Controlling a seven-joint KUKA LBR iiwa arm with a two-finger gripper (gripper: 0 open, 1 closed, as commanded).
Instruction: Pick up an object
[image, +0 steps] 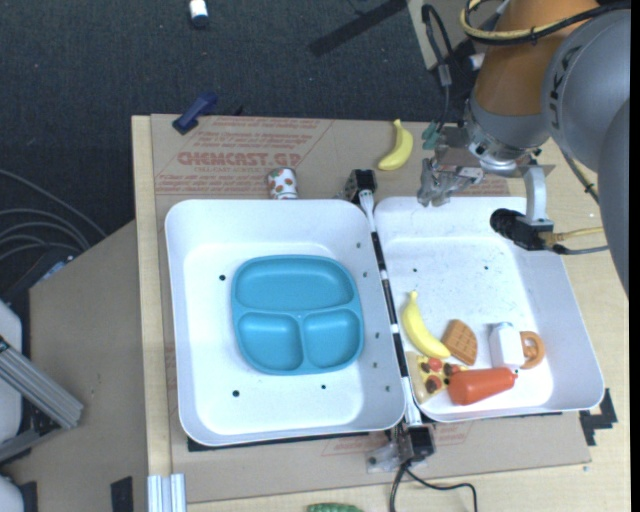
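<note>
The gripper (437, 192), nothing visibly in it and its opening impossible to judge, hung over the right bin's (560, 300) far rim, the banana (420, 327) lying nearer the camera, lengthwise front-to-back.

Brown board (250, 150): red print "CHEMCAST GP", rest illegible.
</note>
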